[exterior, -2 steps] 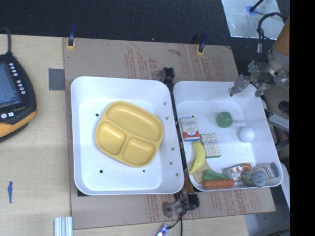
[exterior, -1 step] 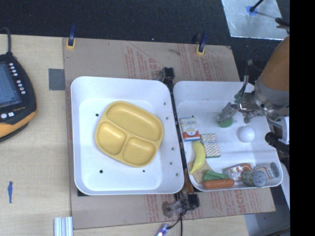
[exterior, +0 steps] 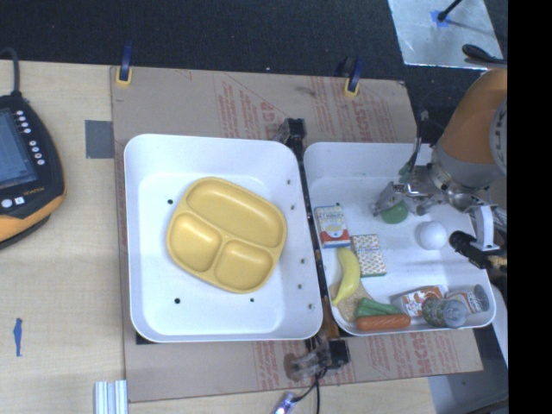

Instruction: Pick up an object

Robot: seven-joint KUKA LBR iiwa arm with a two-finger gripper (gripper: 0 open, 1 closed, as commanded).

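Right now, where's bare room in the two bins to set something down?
Left bin: bare floor rings the yellow divided plate, widest along its near edge. Right bin: open floor at the far-left corner, beyond the small carton. Crowded along the near edge, with banana, carrot and can, and by the gripper near the white ball.

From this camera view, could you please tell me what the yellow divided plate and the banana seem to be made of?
Yellow divided plate: likely moulded plastic, matte to satin; uniform colour, soft rounded compartment edges. Banana: probably a plastic toy, smooth and evenly yellow with a green tip, though real fruit cannot be ruled out.
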